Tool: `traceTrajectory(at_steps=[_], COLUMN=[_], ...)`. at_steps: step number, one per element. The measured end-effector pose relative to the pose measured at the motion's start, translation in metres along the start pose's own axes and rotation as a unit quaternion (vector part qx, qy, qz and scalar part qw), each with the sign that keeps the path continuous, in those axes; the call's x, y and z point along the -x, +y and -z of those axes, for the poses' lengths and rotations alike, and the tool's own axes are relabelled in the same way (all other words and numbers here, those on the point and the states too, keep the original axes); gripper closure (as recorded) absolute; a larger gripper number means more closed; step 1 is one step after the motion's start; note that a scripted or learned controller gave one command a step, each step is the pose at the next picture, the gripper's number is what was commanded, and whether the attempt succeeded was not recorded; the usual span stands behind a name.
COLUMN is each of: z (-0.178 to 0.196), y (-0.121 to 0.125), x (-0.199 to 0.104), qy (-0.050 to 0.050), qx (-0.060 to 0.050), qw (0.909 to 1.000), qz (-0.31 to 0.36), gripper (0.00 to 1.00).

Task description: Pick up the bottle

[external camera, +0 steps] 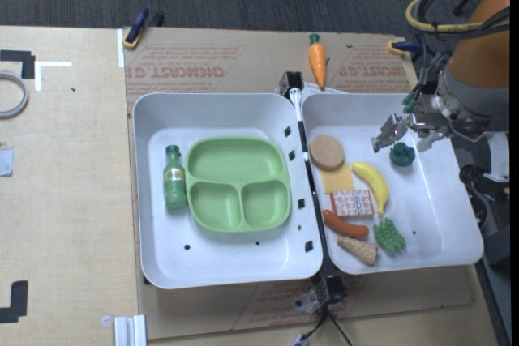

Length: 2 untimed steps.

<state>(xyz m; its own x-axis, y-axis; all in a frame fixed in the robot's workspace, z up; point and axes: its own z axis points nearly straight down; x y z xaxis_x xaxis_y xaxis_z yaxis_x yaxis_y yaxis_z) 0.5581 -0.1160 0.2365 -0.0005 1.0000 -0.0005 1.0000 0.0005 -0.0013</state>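
Lying on its side-edge in the left bin (154,255), the green bottle (173,178) is resting just beside the left rim of a green divided tray (240,183), well apart from the gripper (397,130), which is hanging over the right bin (454,247) on the far side of the two bins' shared wall. Whether the gripper's metal tips are apart or together I cannot tell from where I am standing; nothing is showing clamped between them. The bottle is looking like smooth plastic, with a darker green cap toward the back and a pale label whose writing is too small to read. A small dark-green knobbly piece (402,155) is sitting just beside the gripper. Further along the right bin a round tan disc (328,151) is lying on a flat yellow slab (339,177), next to a curved yellow banana (373,184), a small red-and-white carton (352,203) with unreadable print, a reddish sausage (345,225), a pale ridged cone (358,249) and a bumpy green cluster (390,236). An orange toy carrot (317,61) is lying on the cardboard sheet (203,65) behind the bins, where red mirrored lettering is showing but staying illegible to me.
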Motion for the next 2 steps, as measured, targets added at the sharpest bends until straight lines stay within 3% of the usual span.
traceTrajectory(at_steps=[1, 2], z=[0.009, 0.012], y=[0.000, -0.068], x=[0.000, -0.034], qy=[0.000, 0.000], qx=[0.000, -0.001], qw=[1.0000, 0.9974], qz=[0.000, -0.072], gripper=[1.00, 1.00])
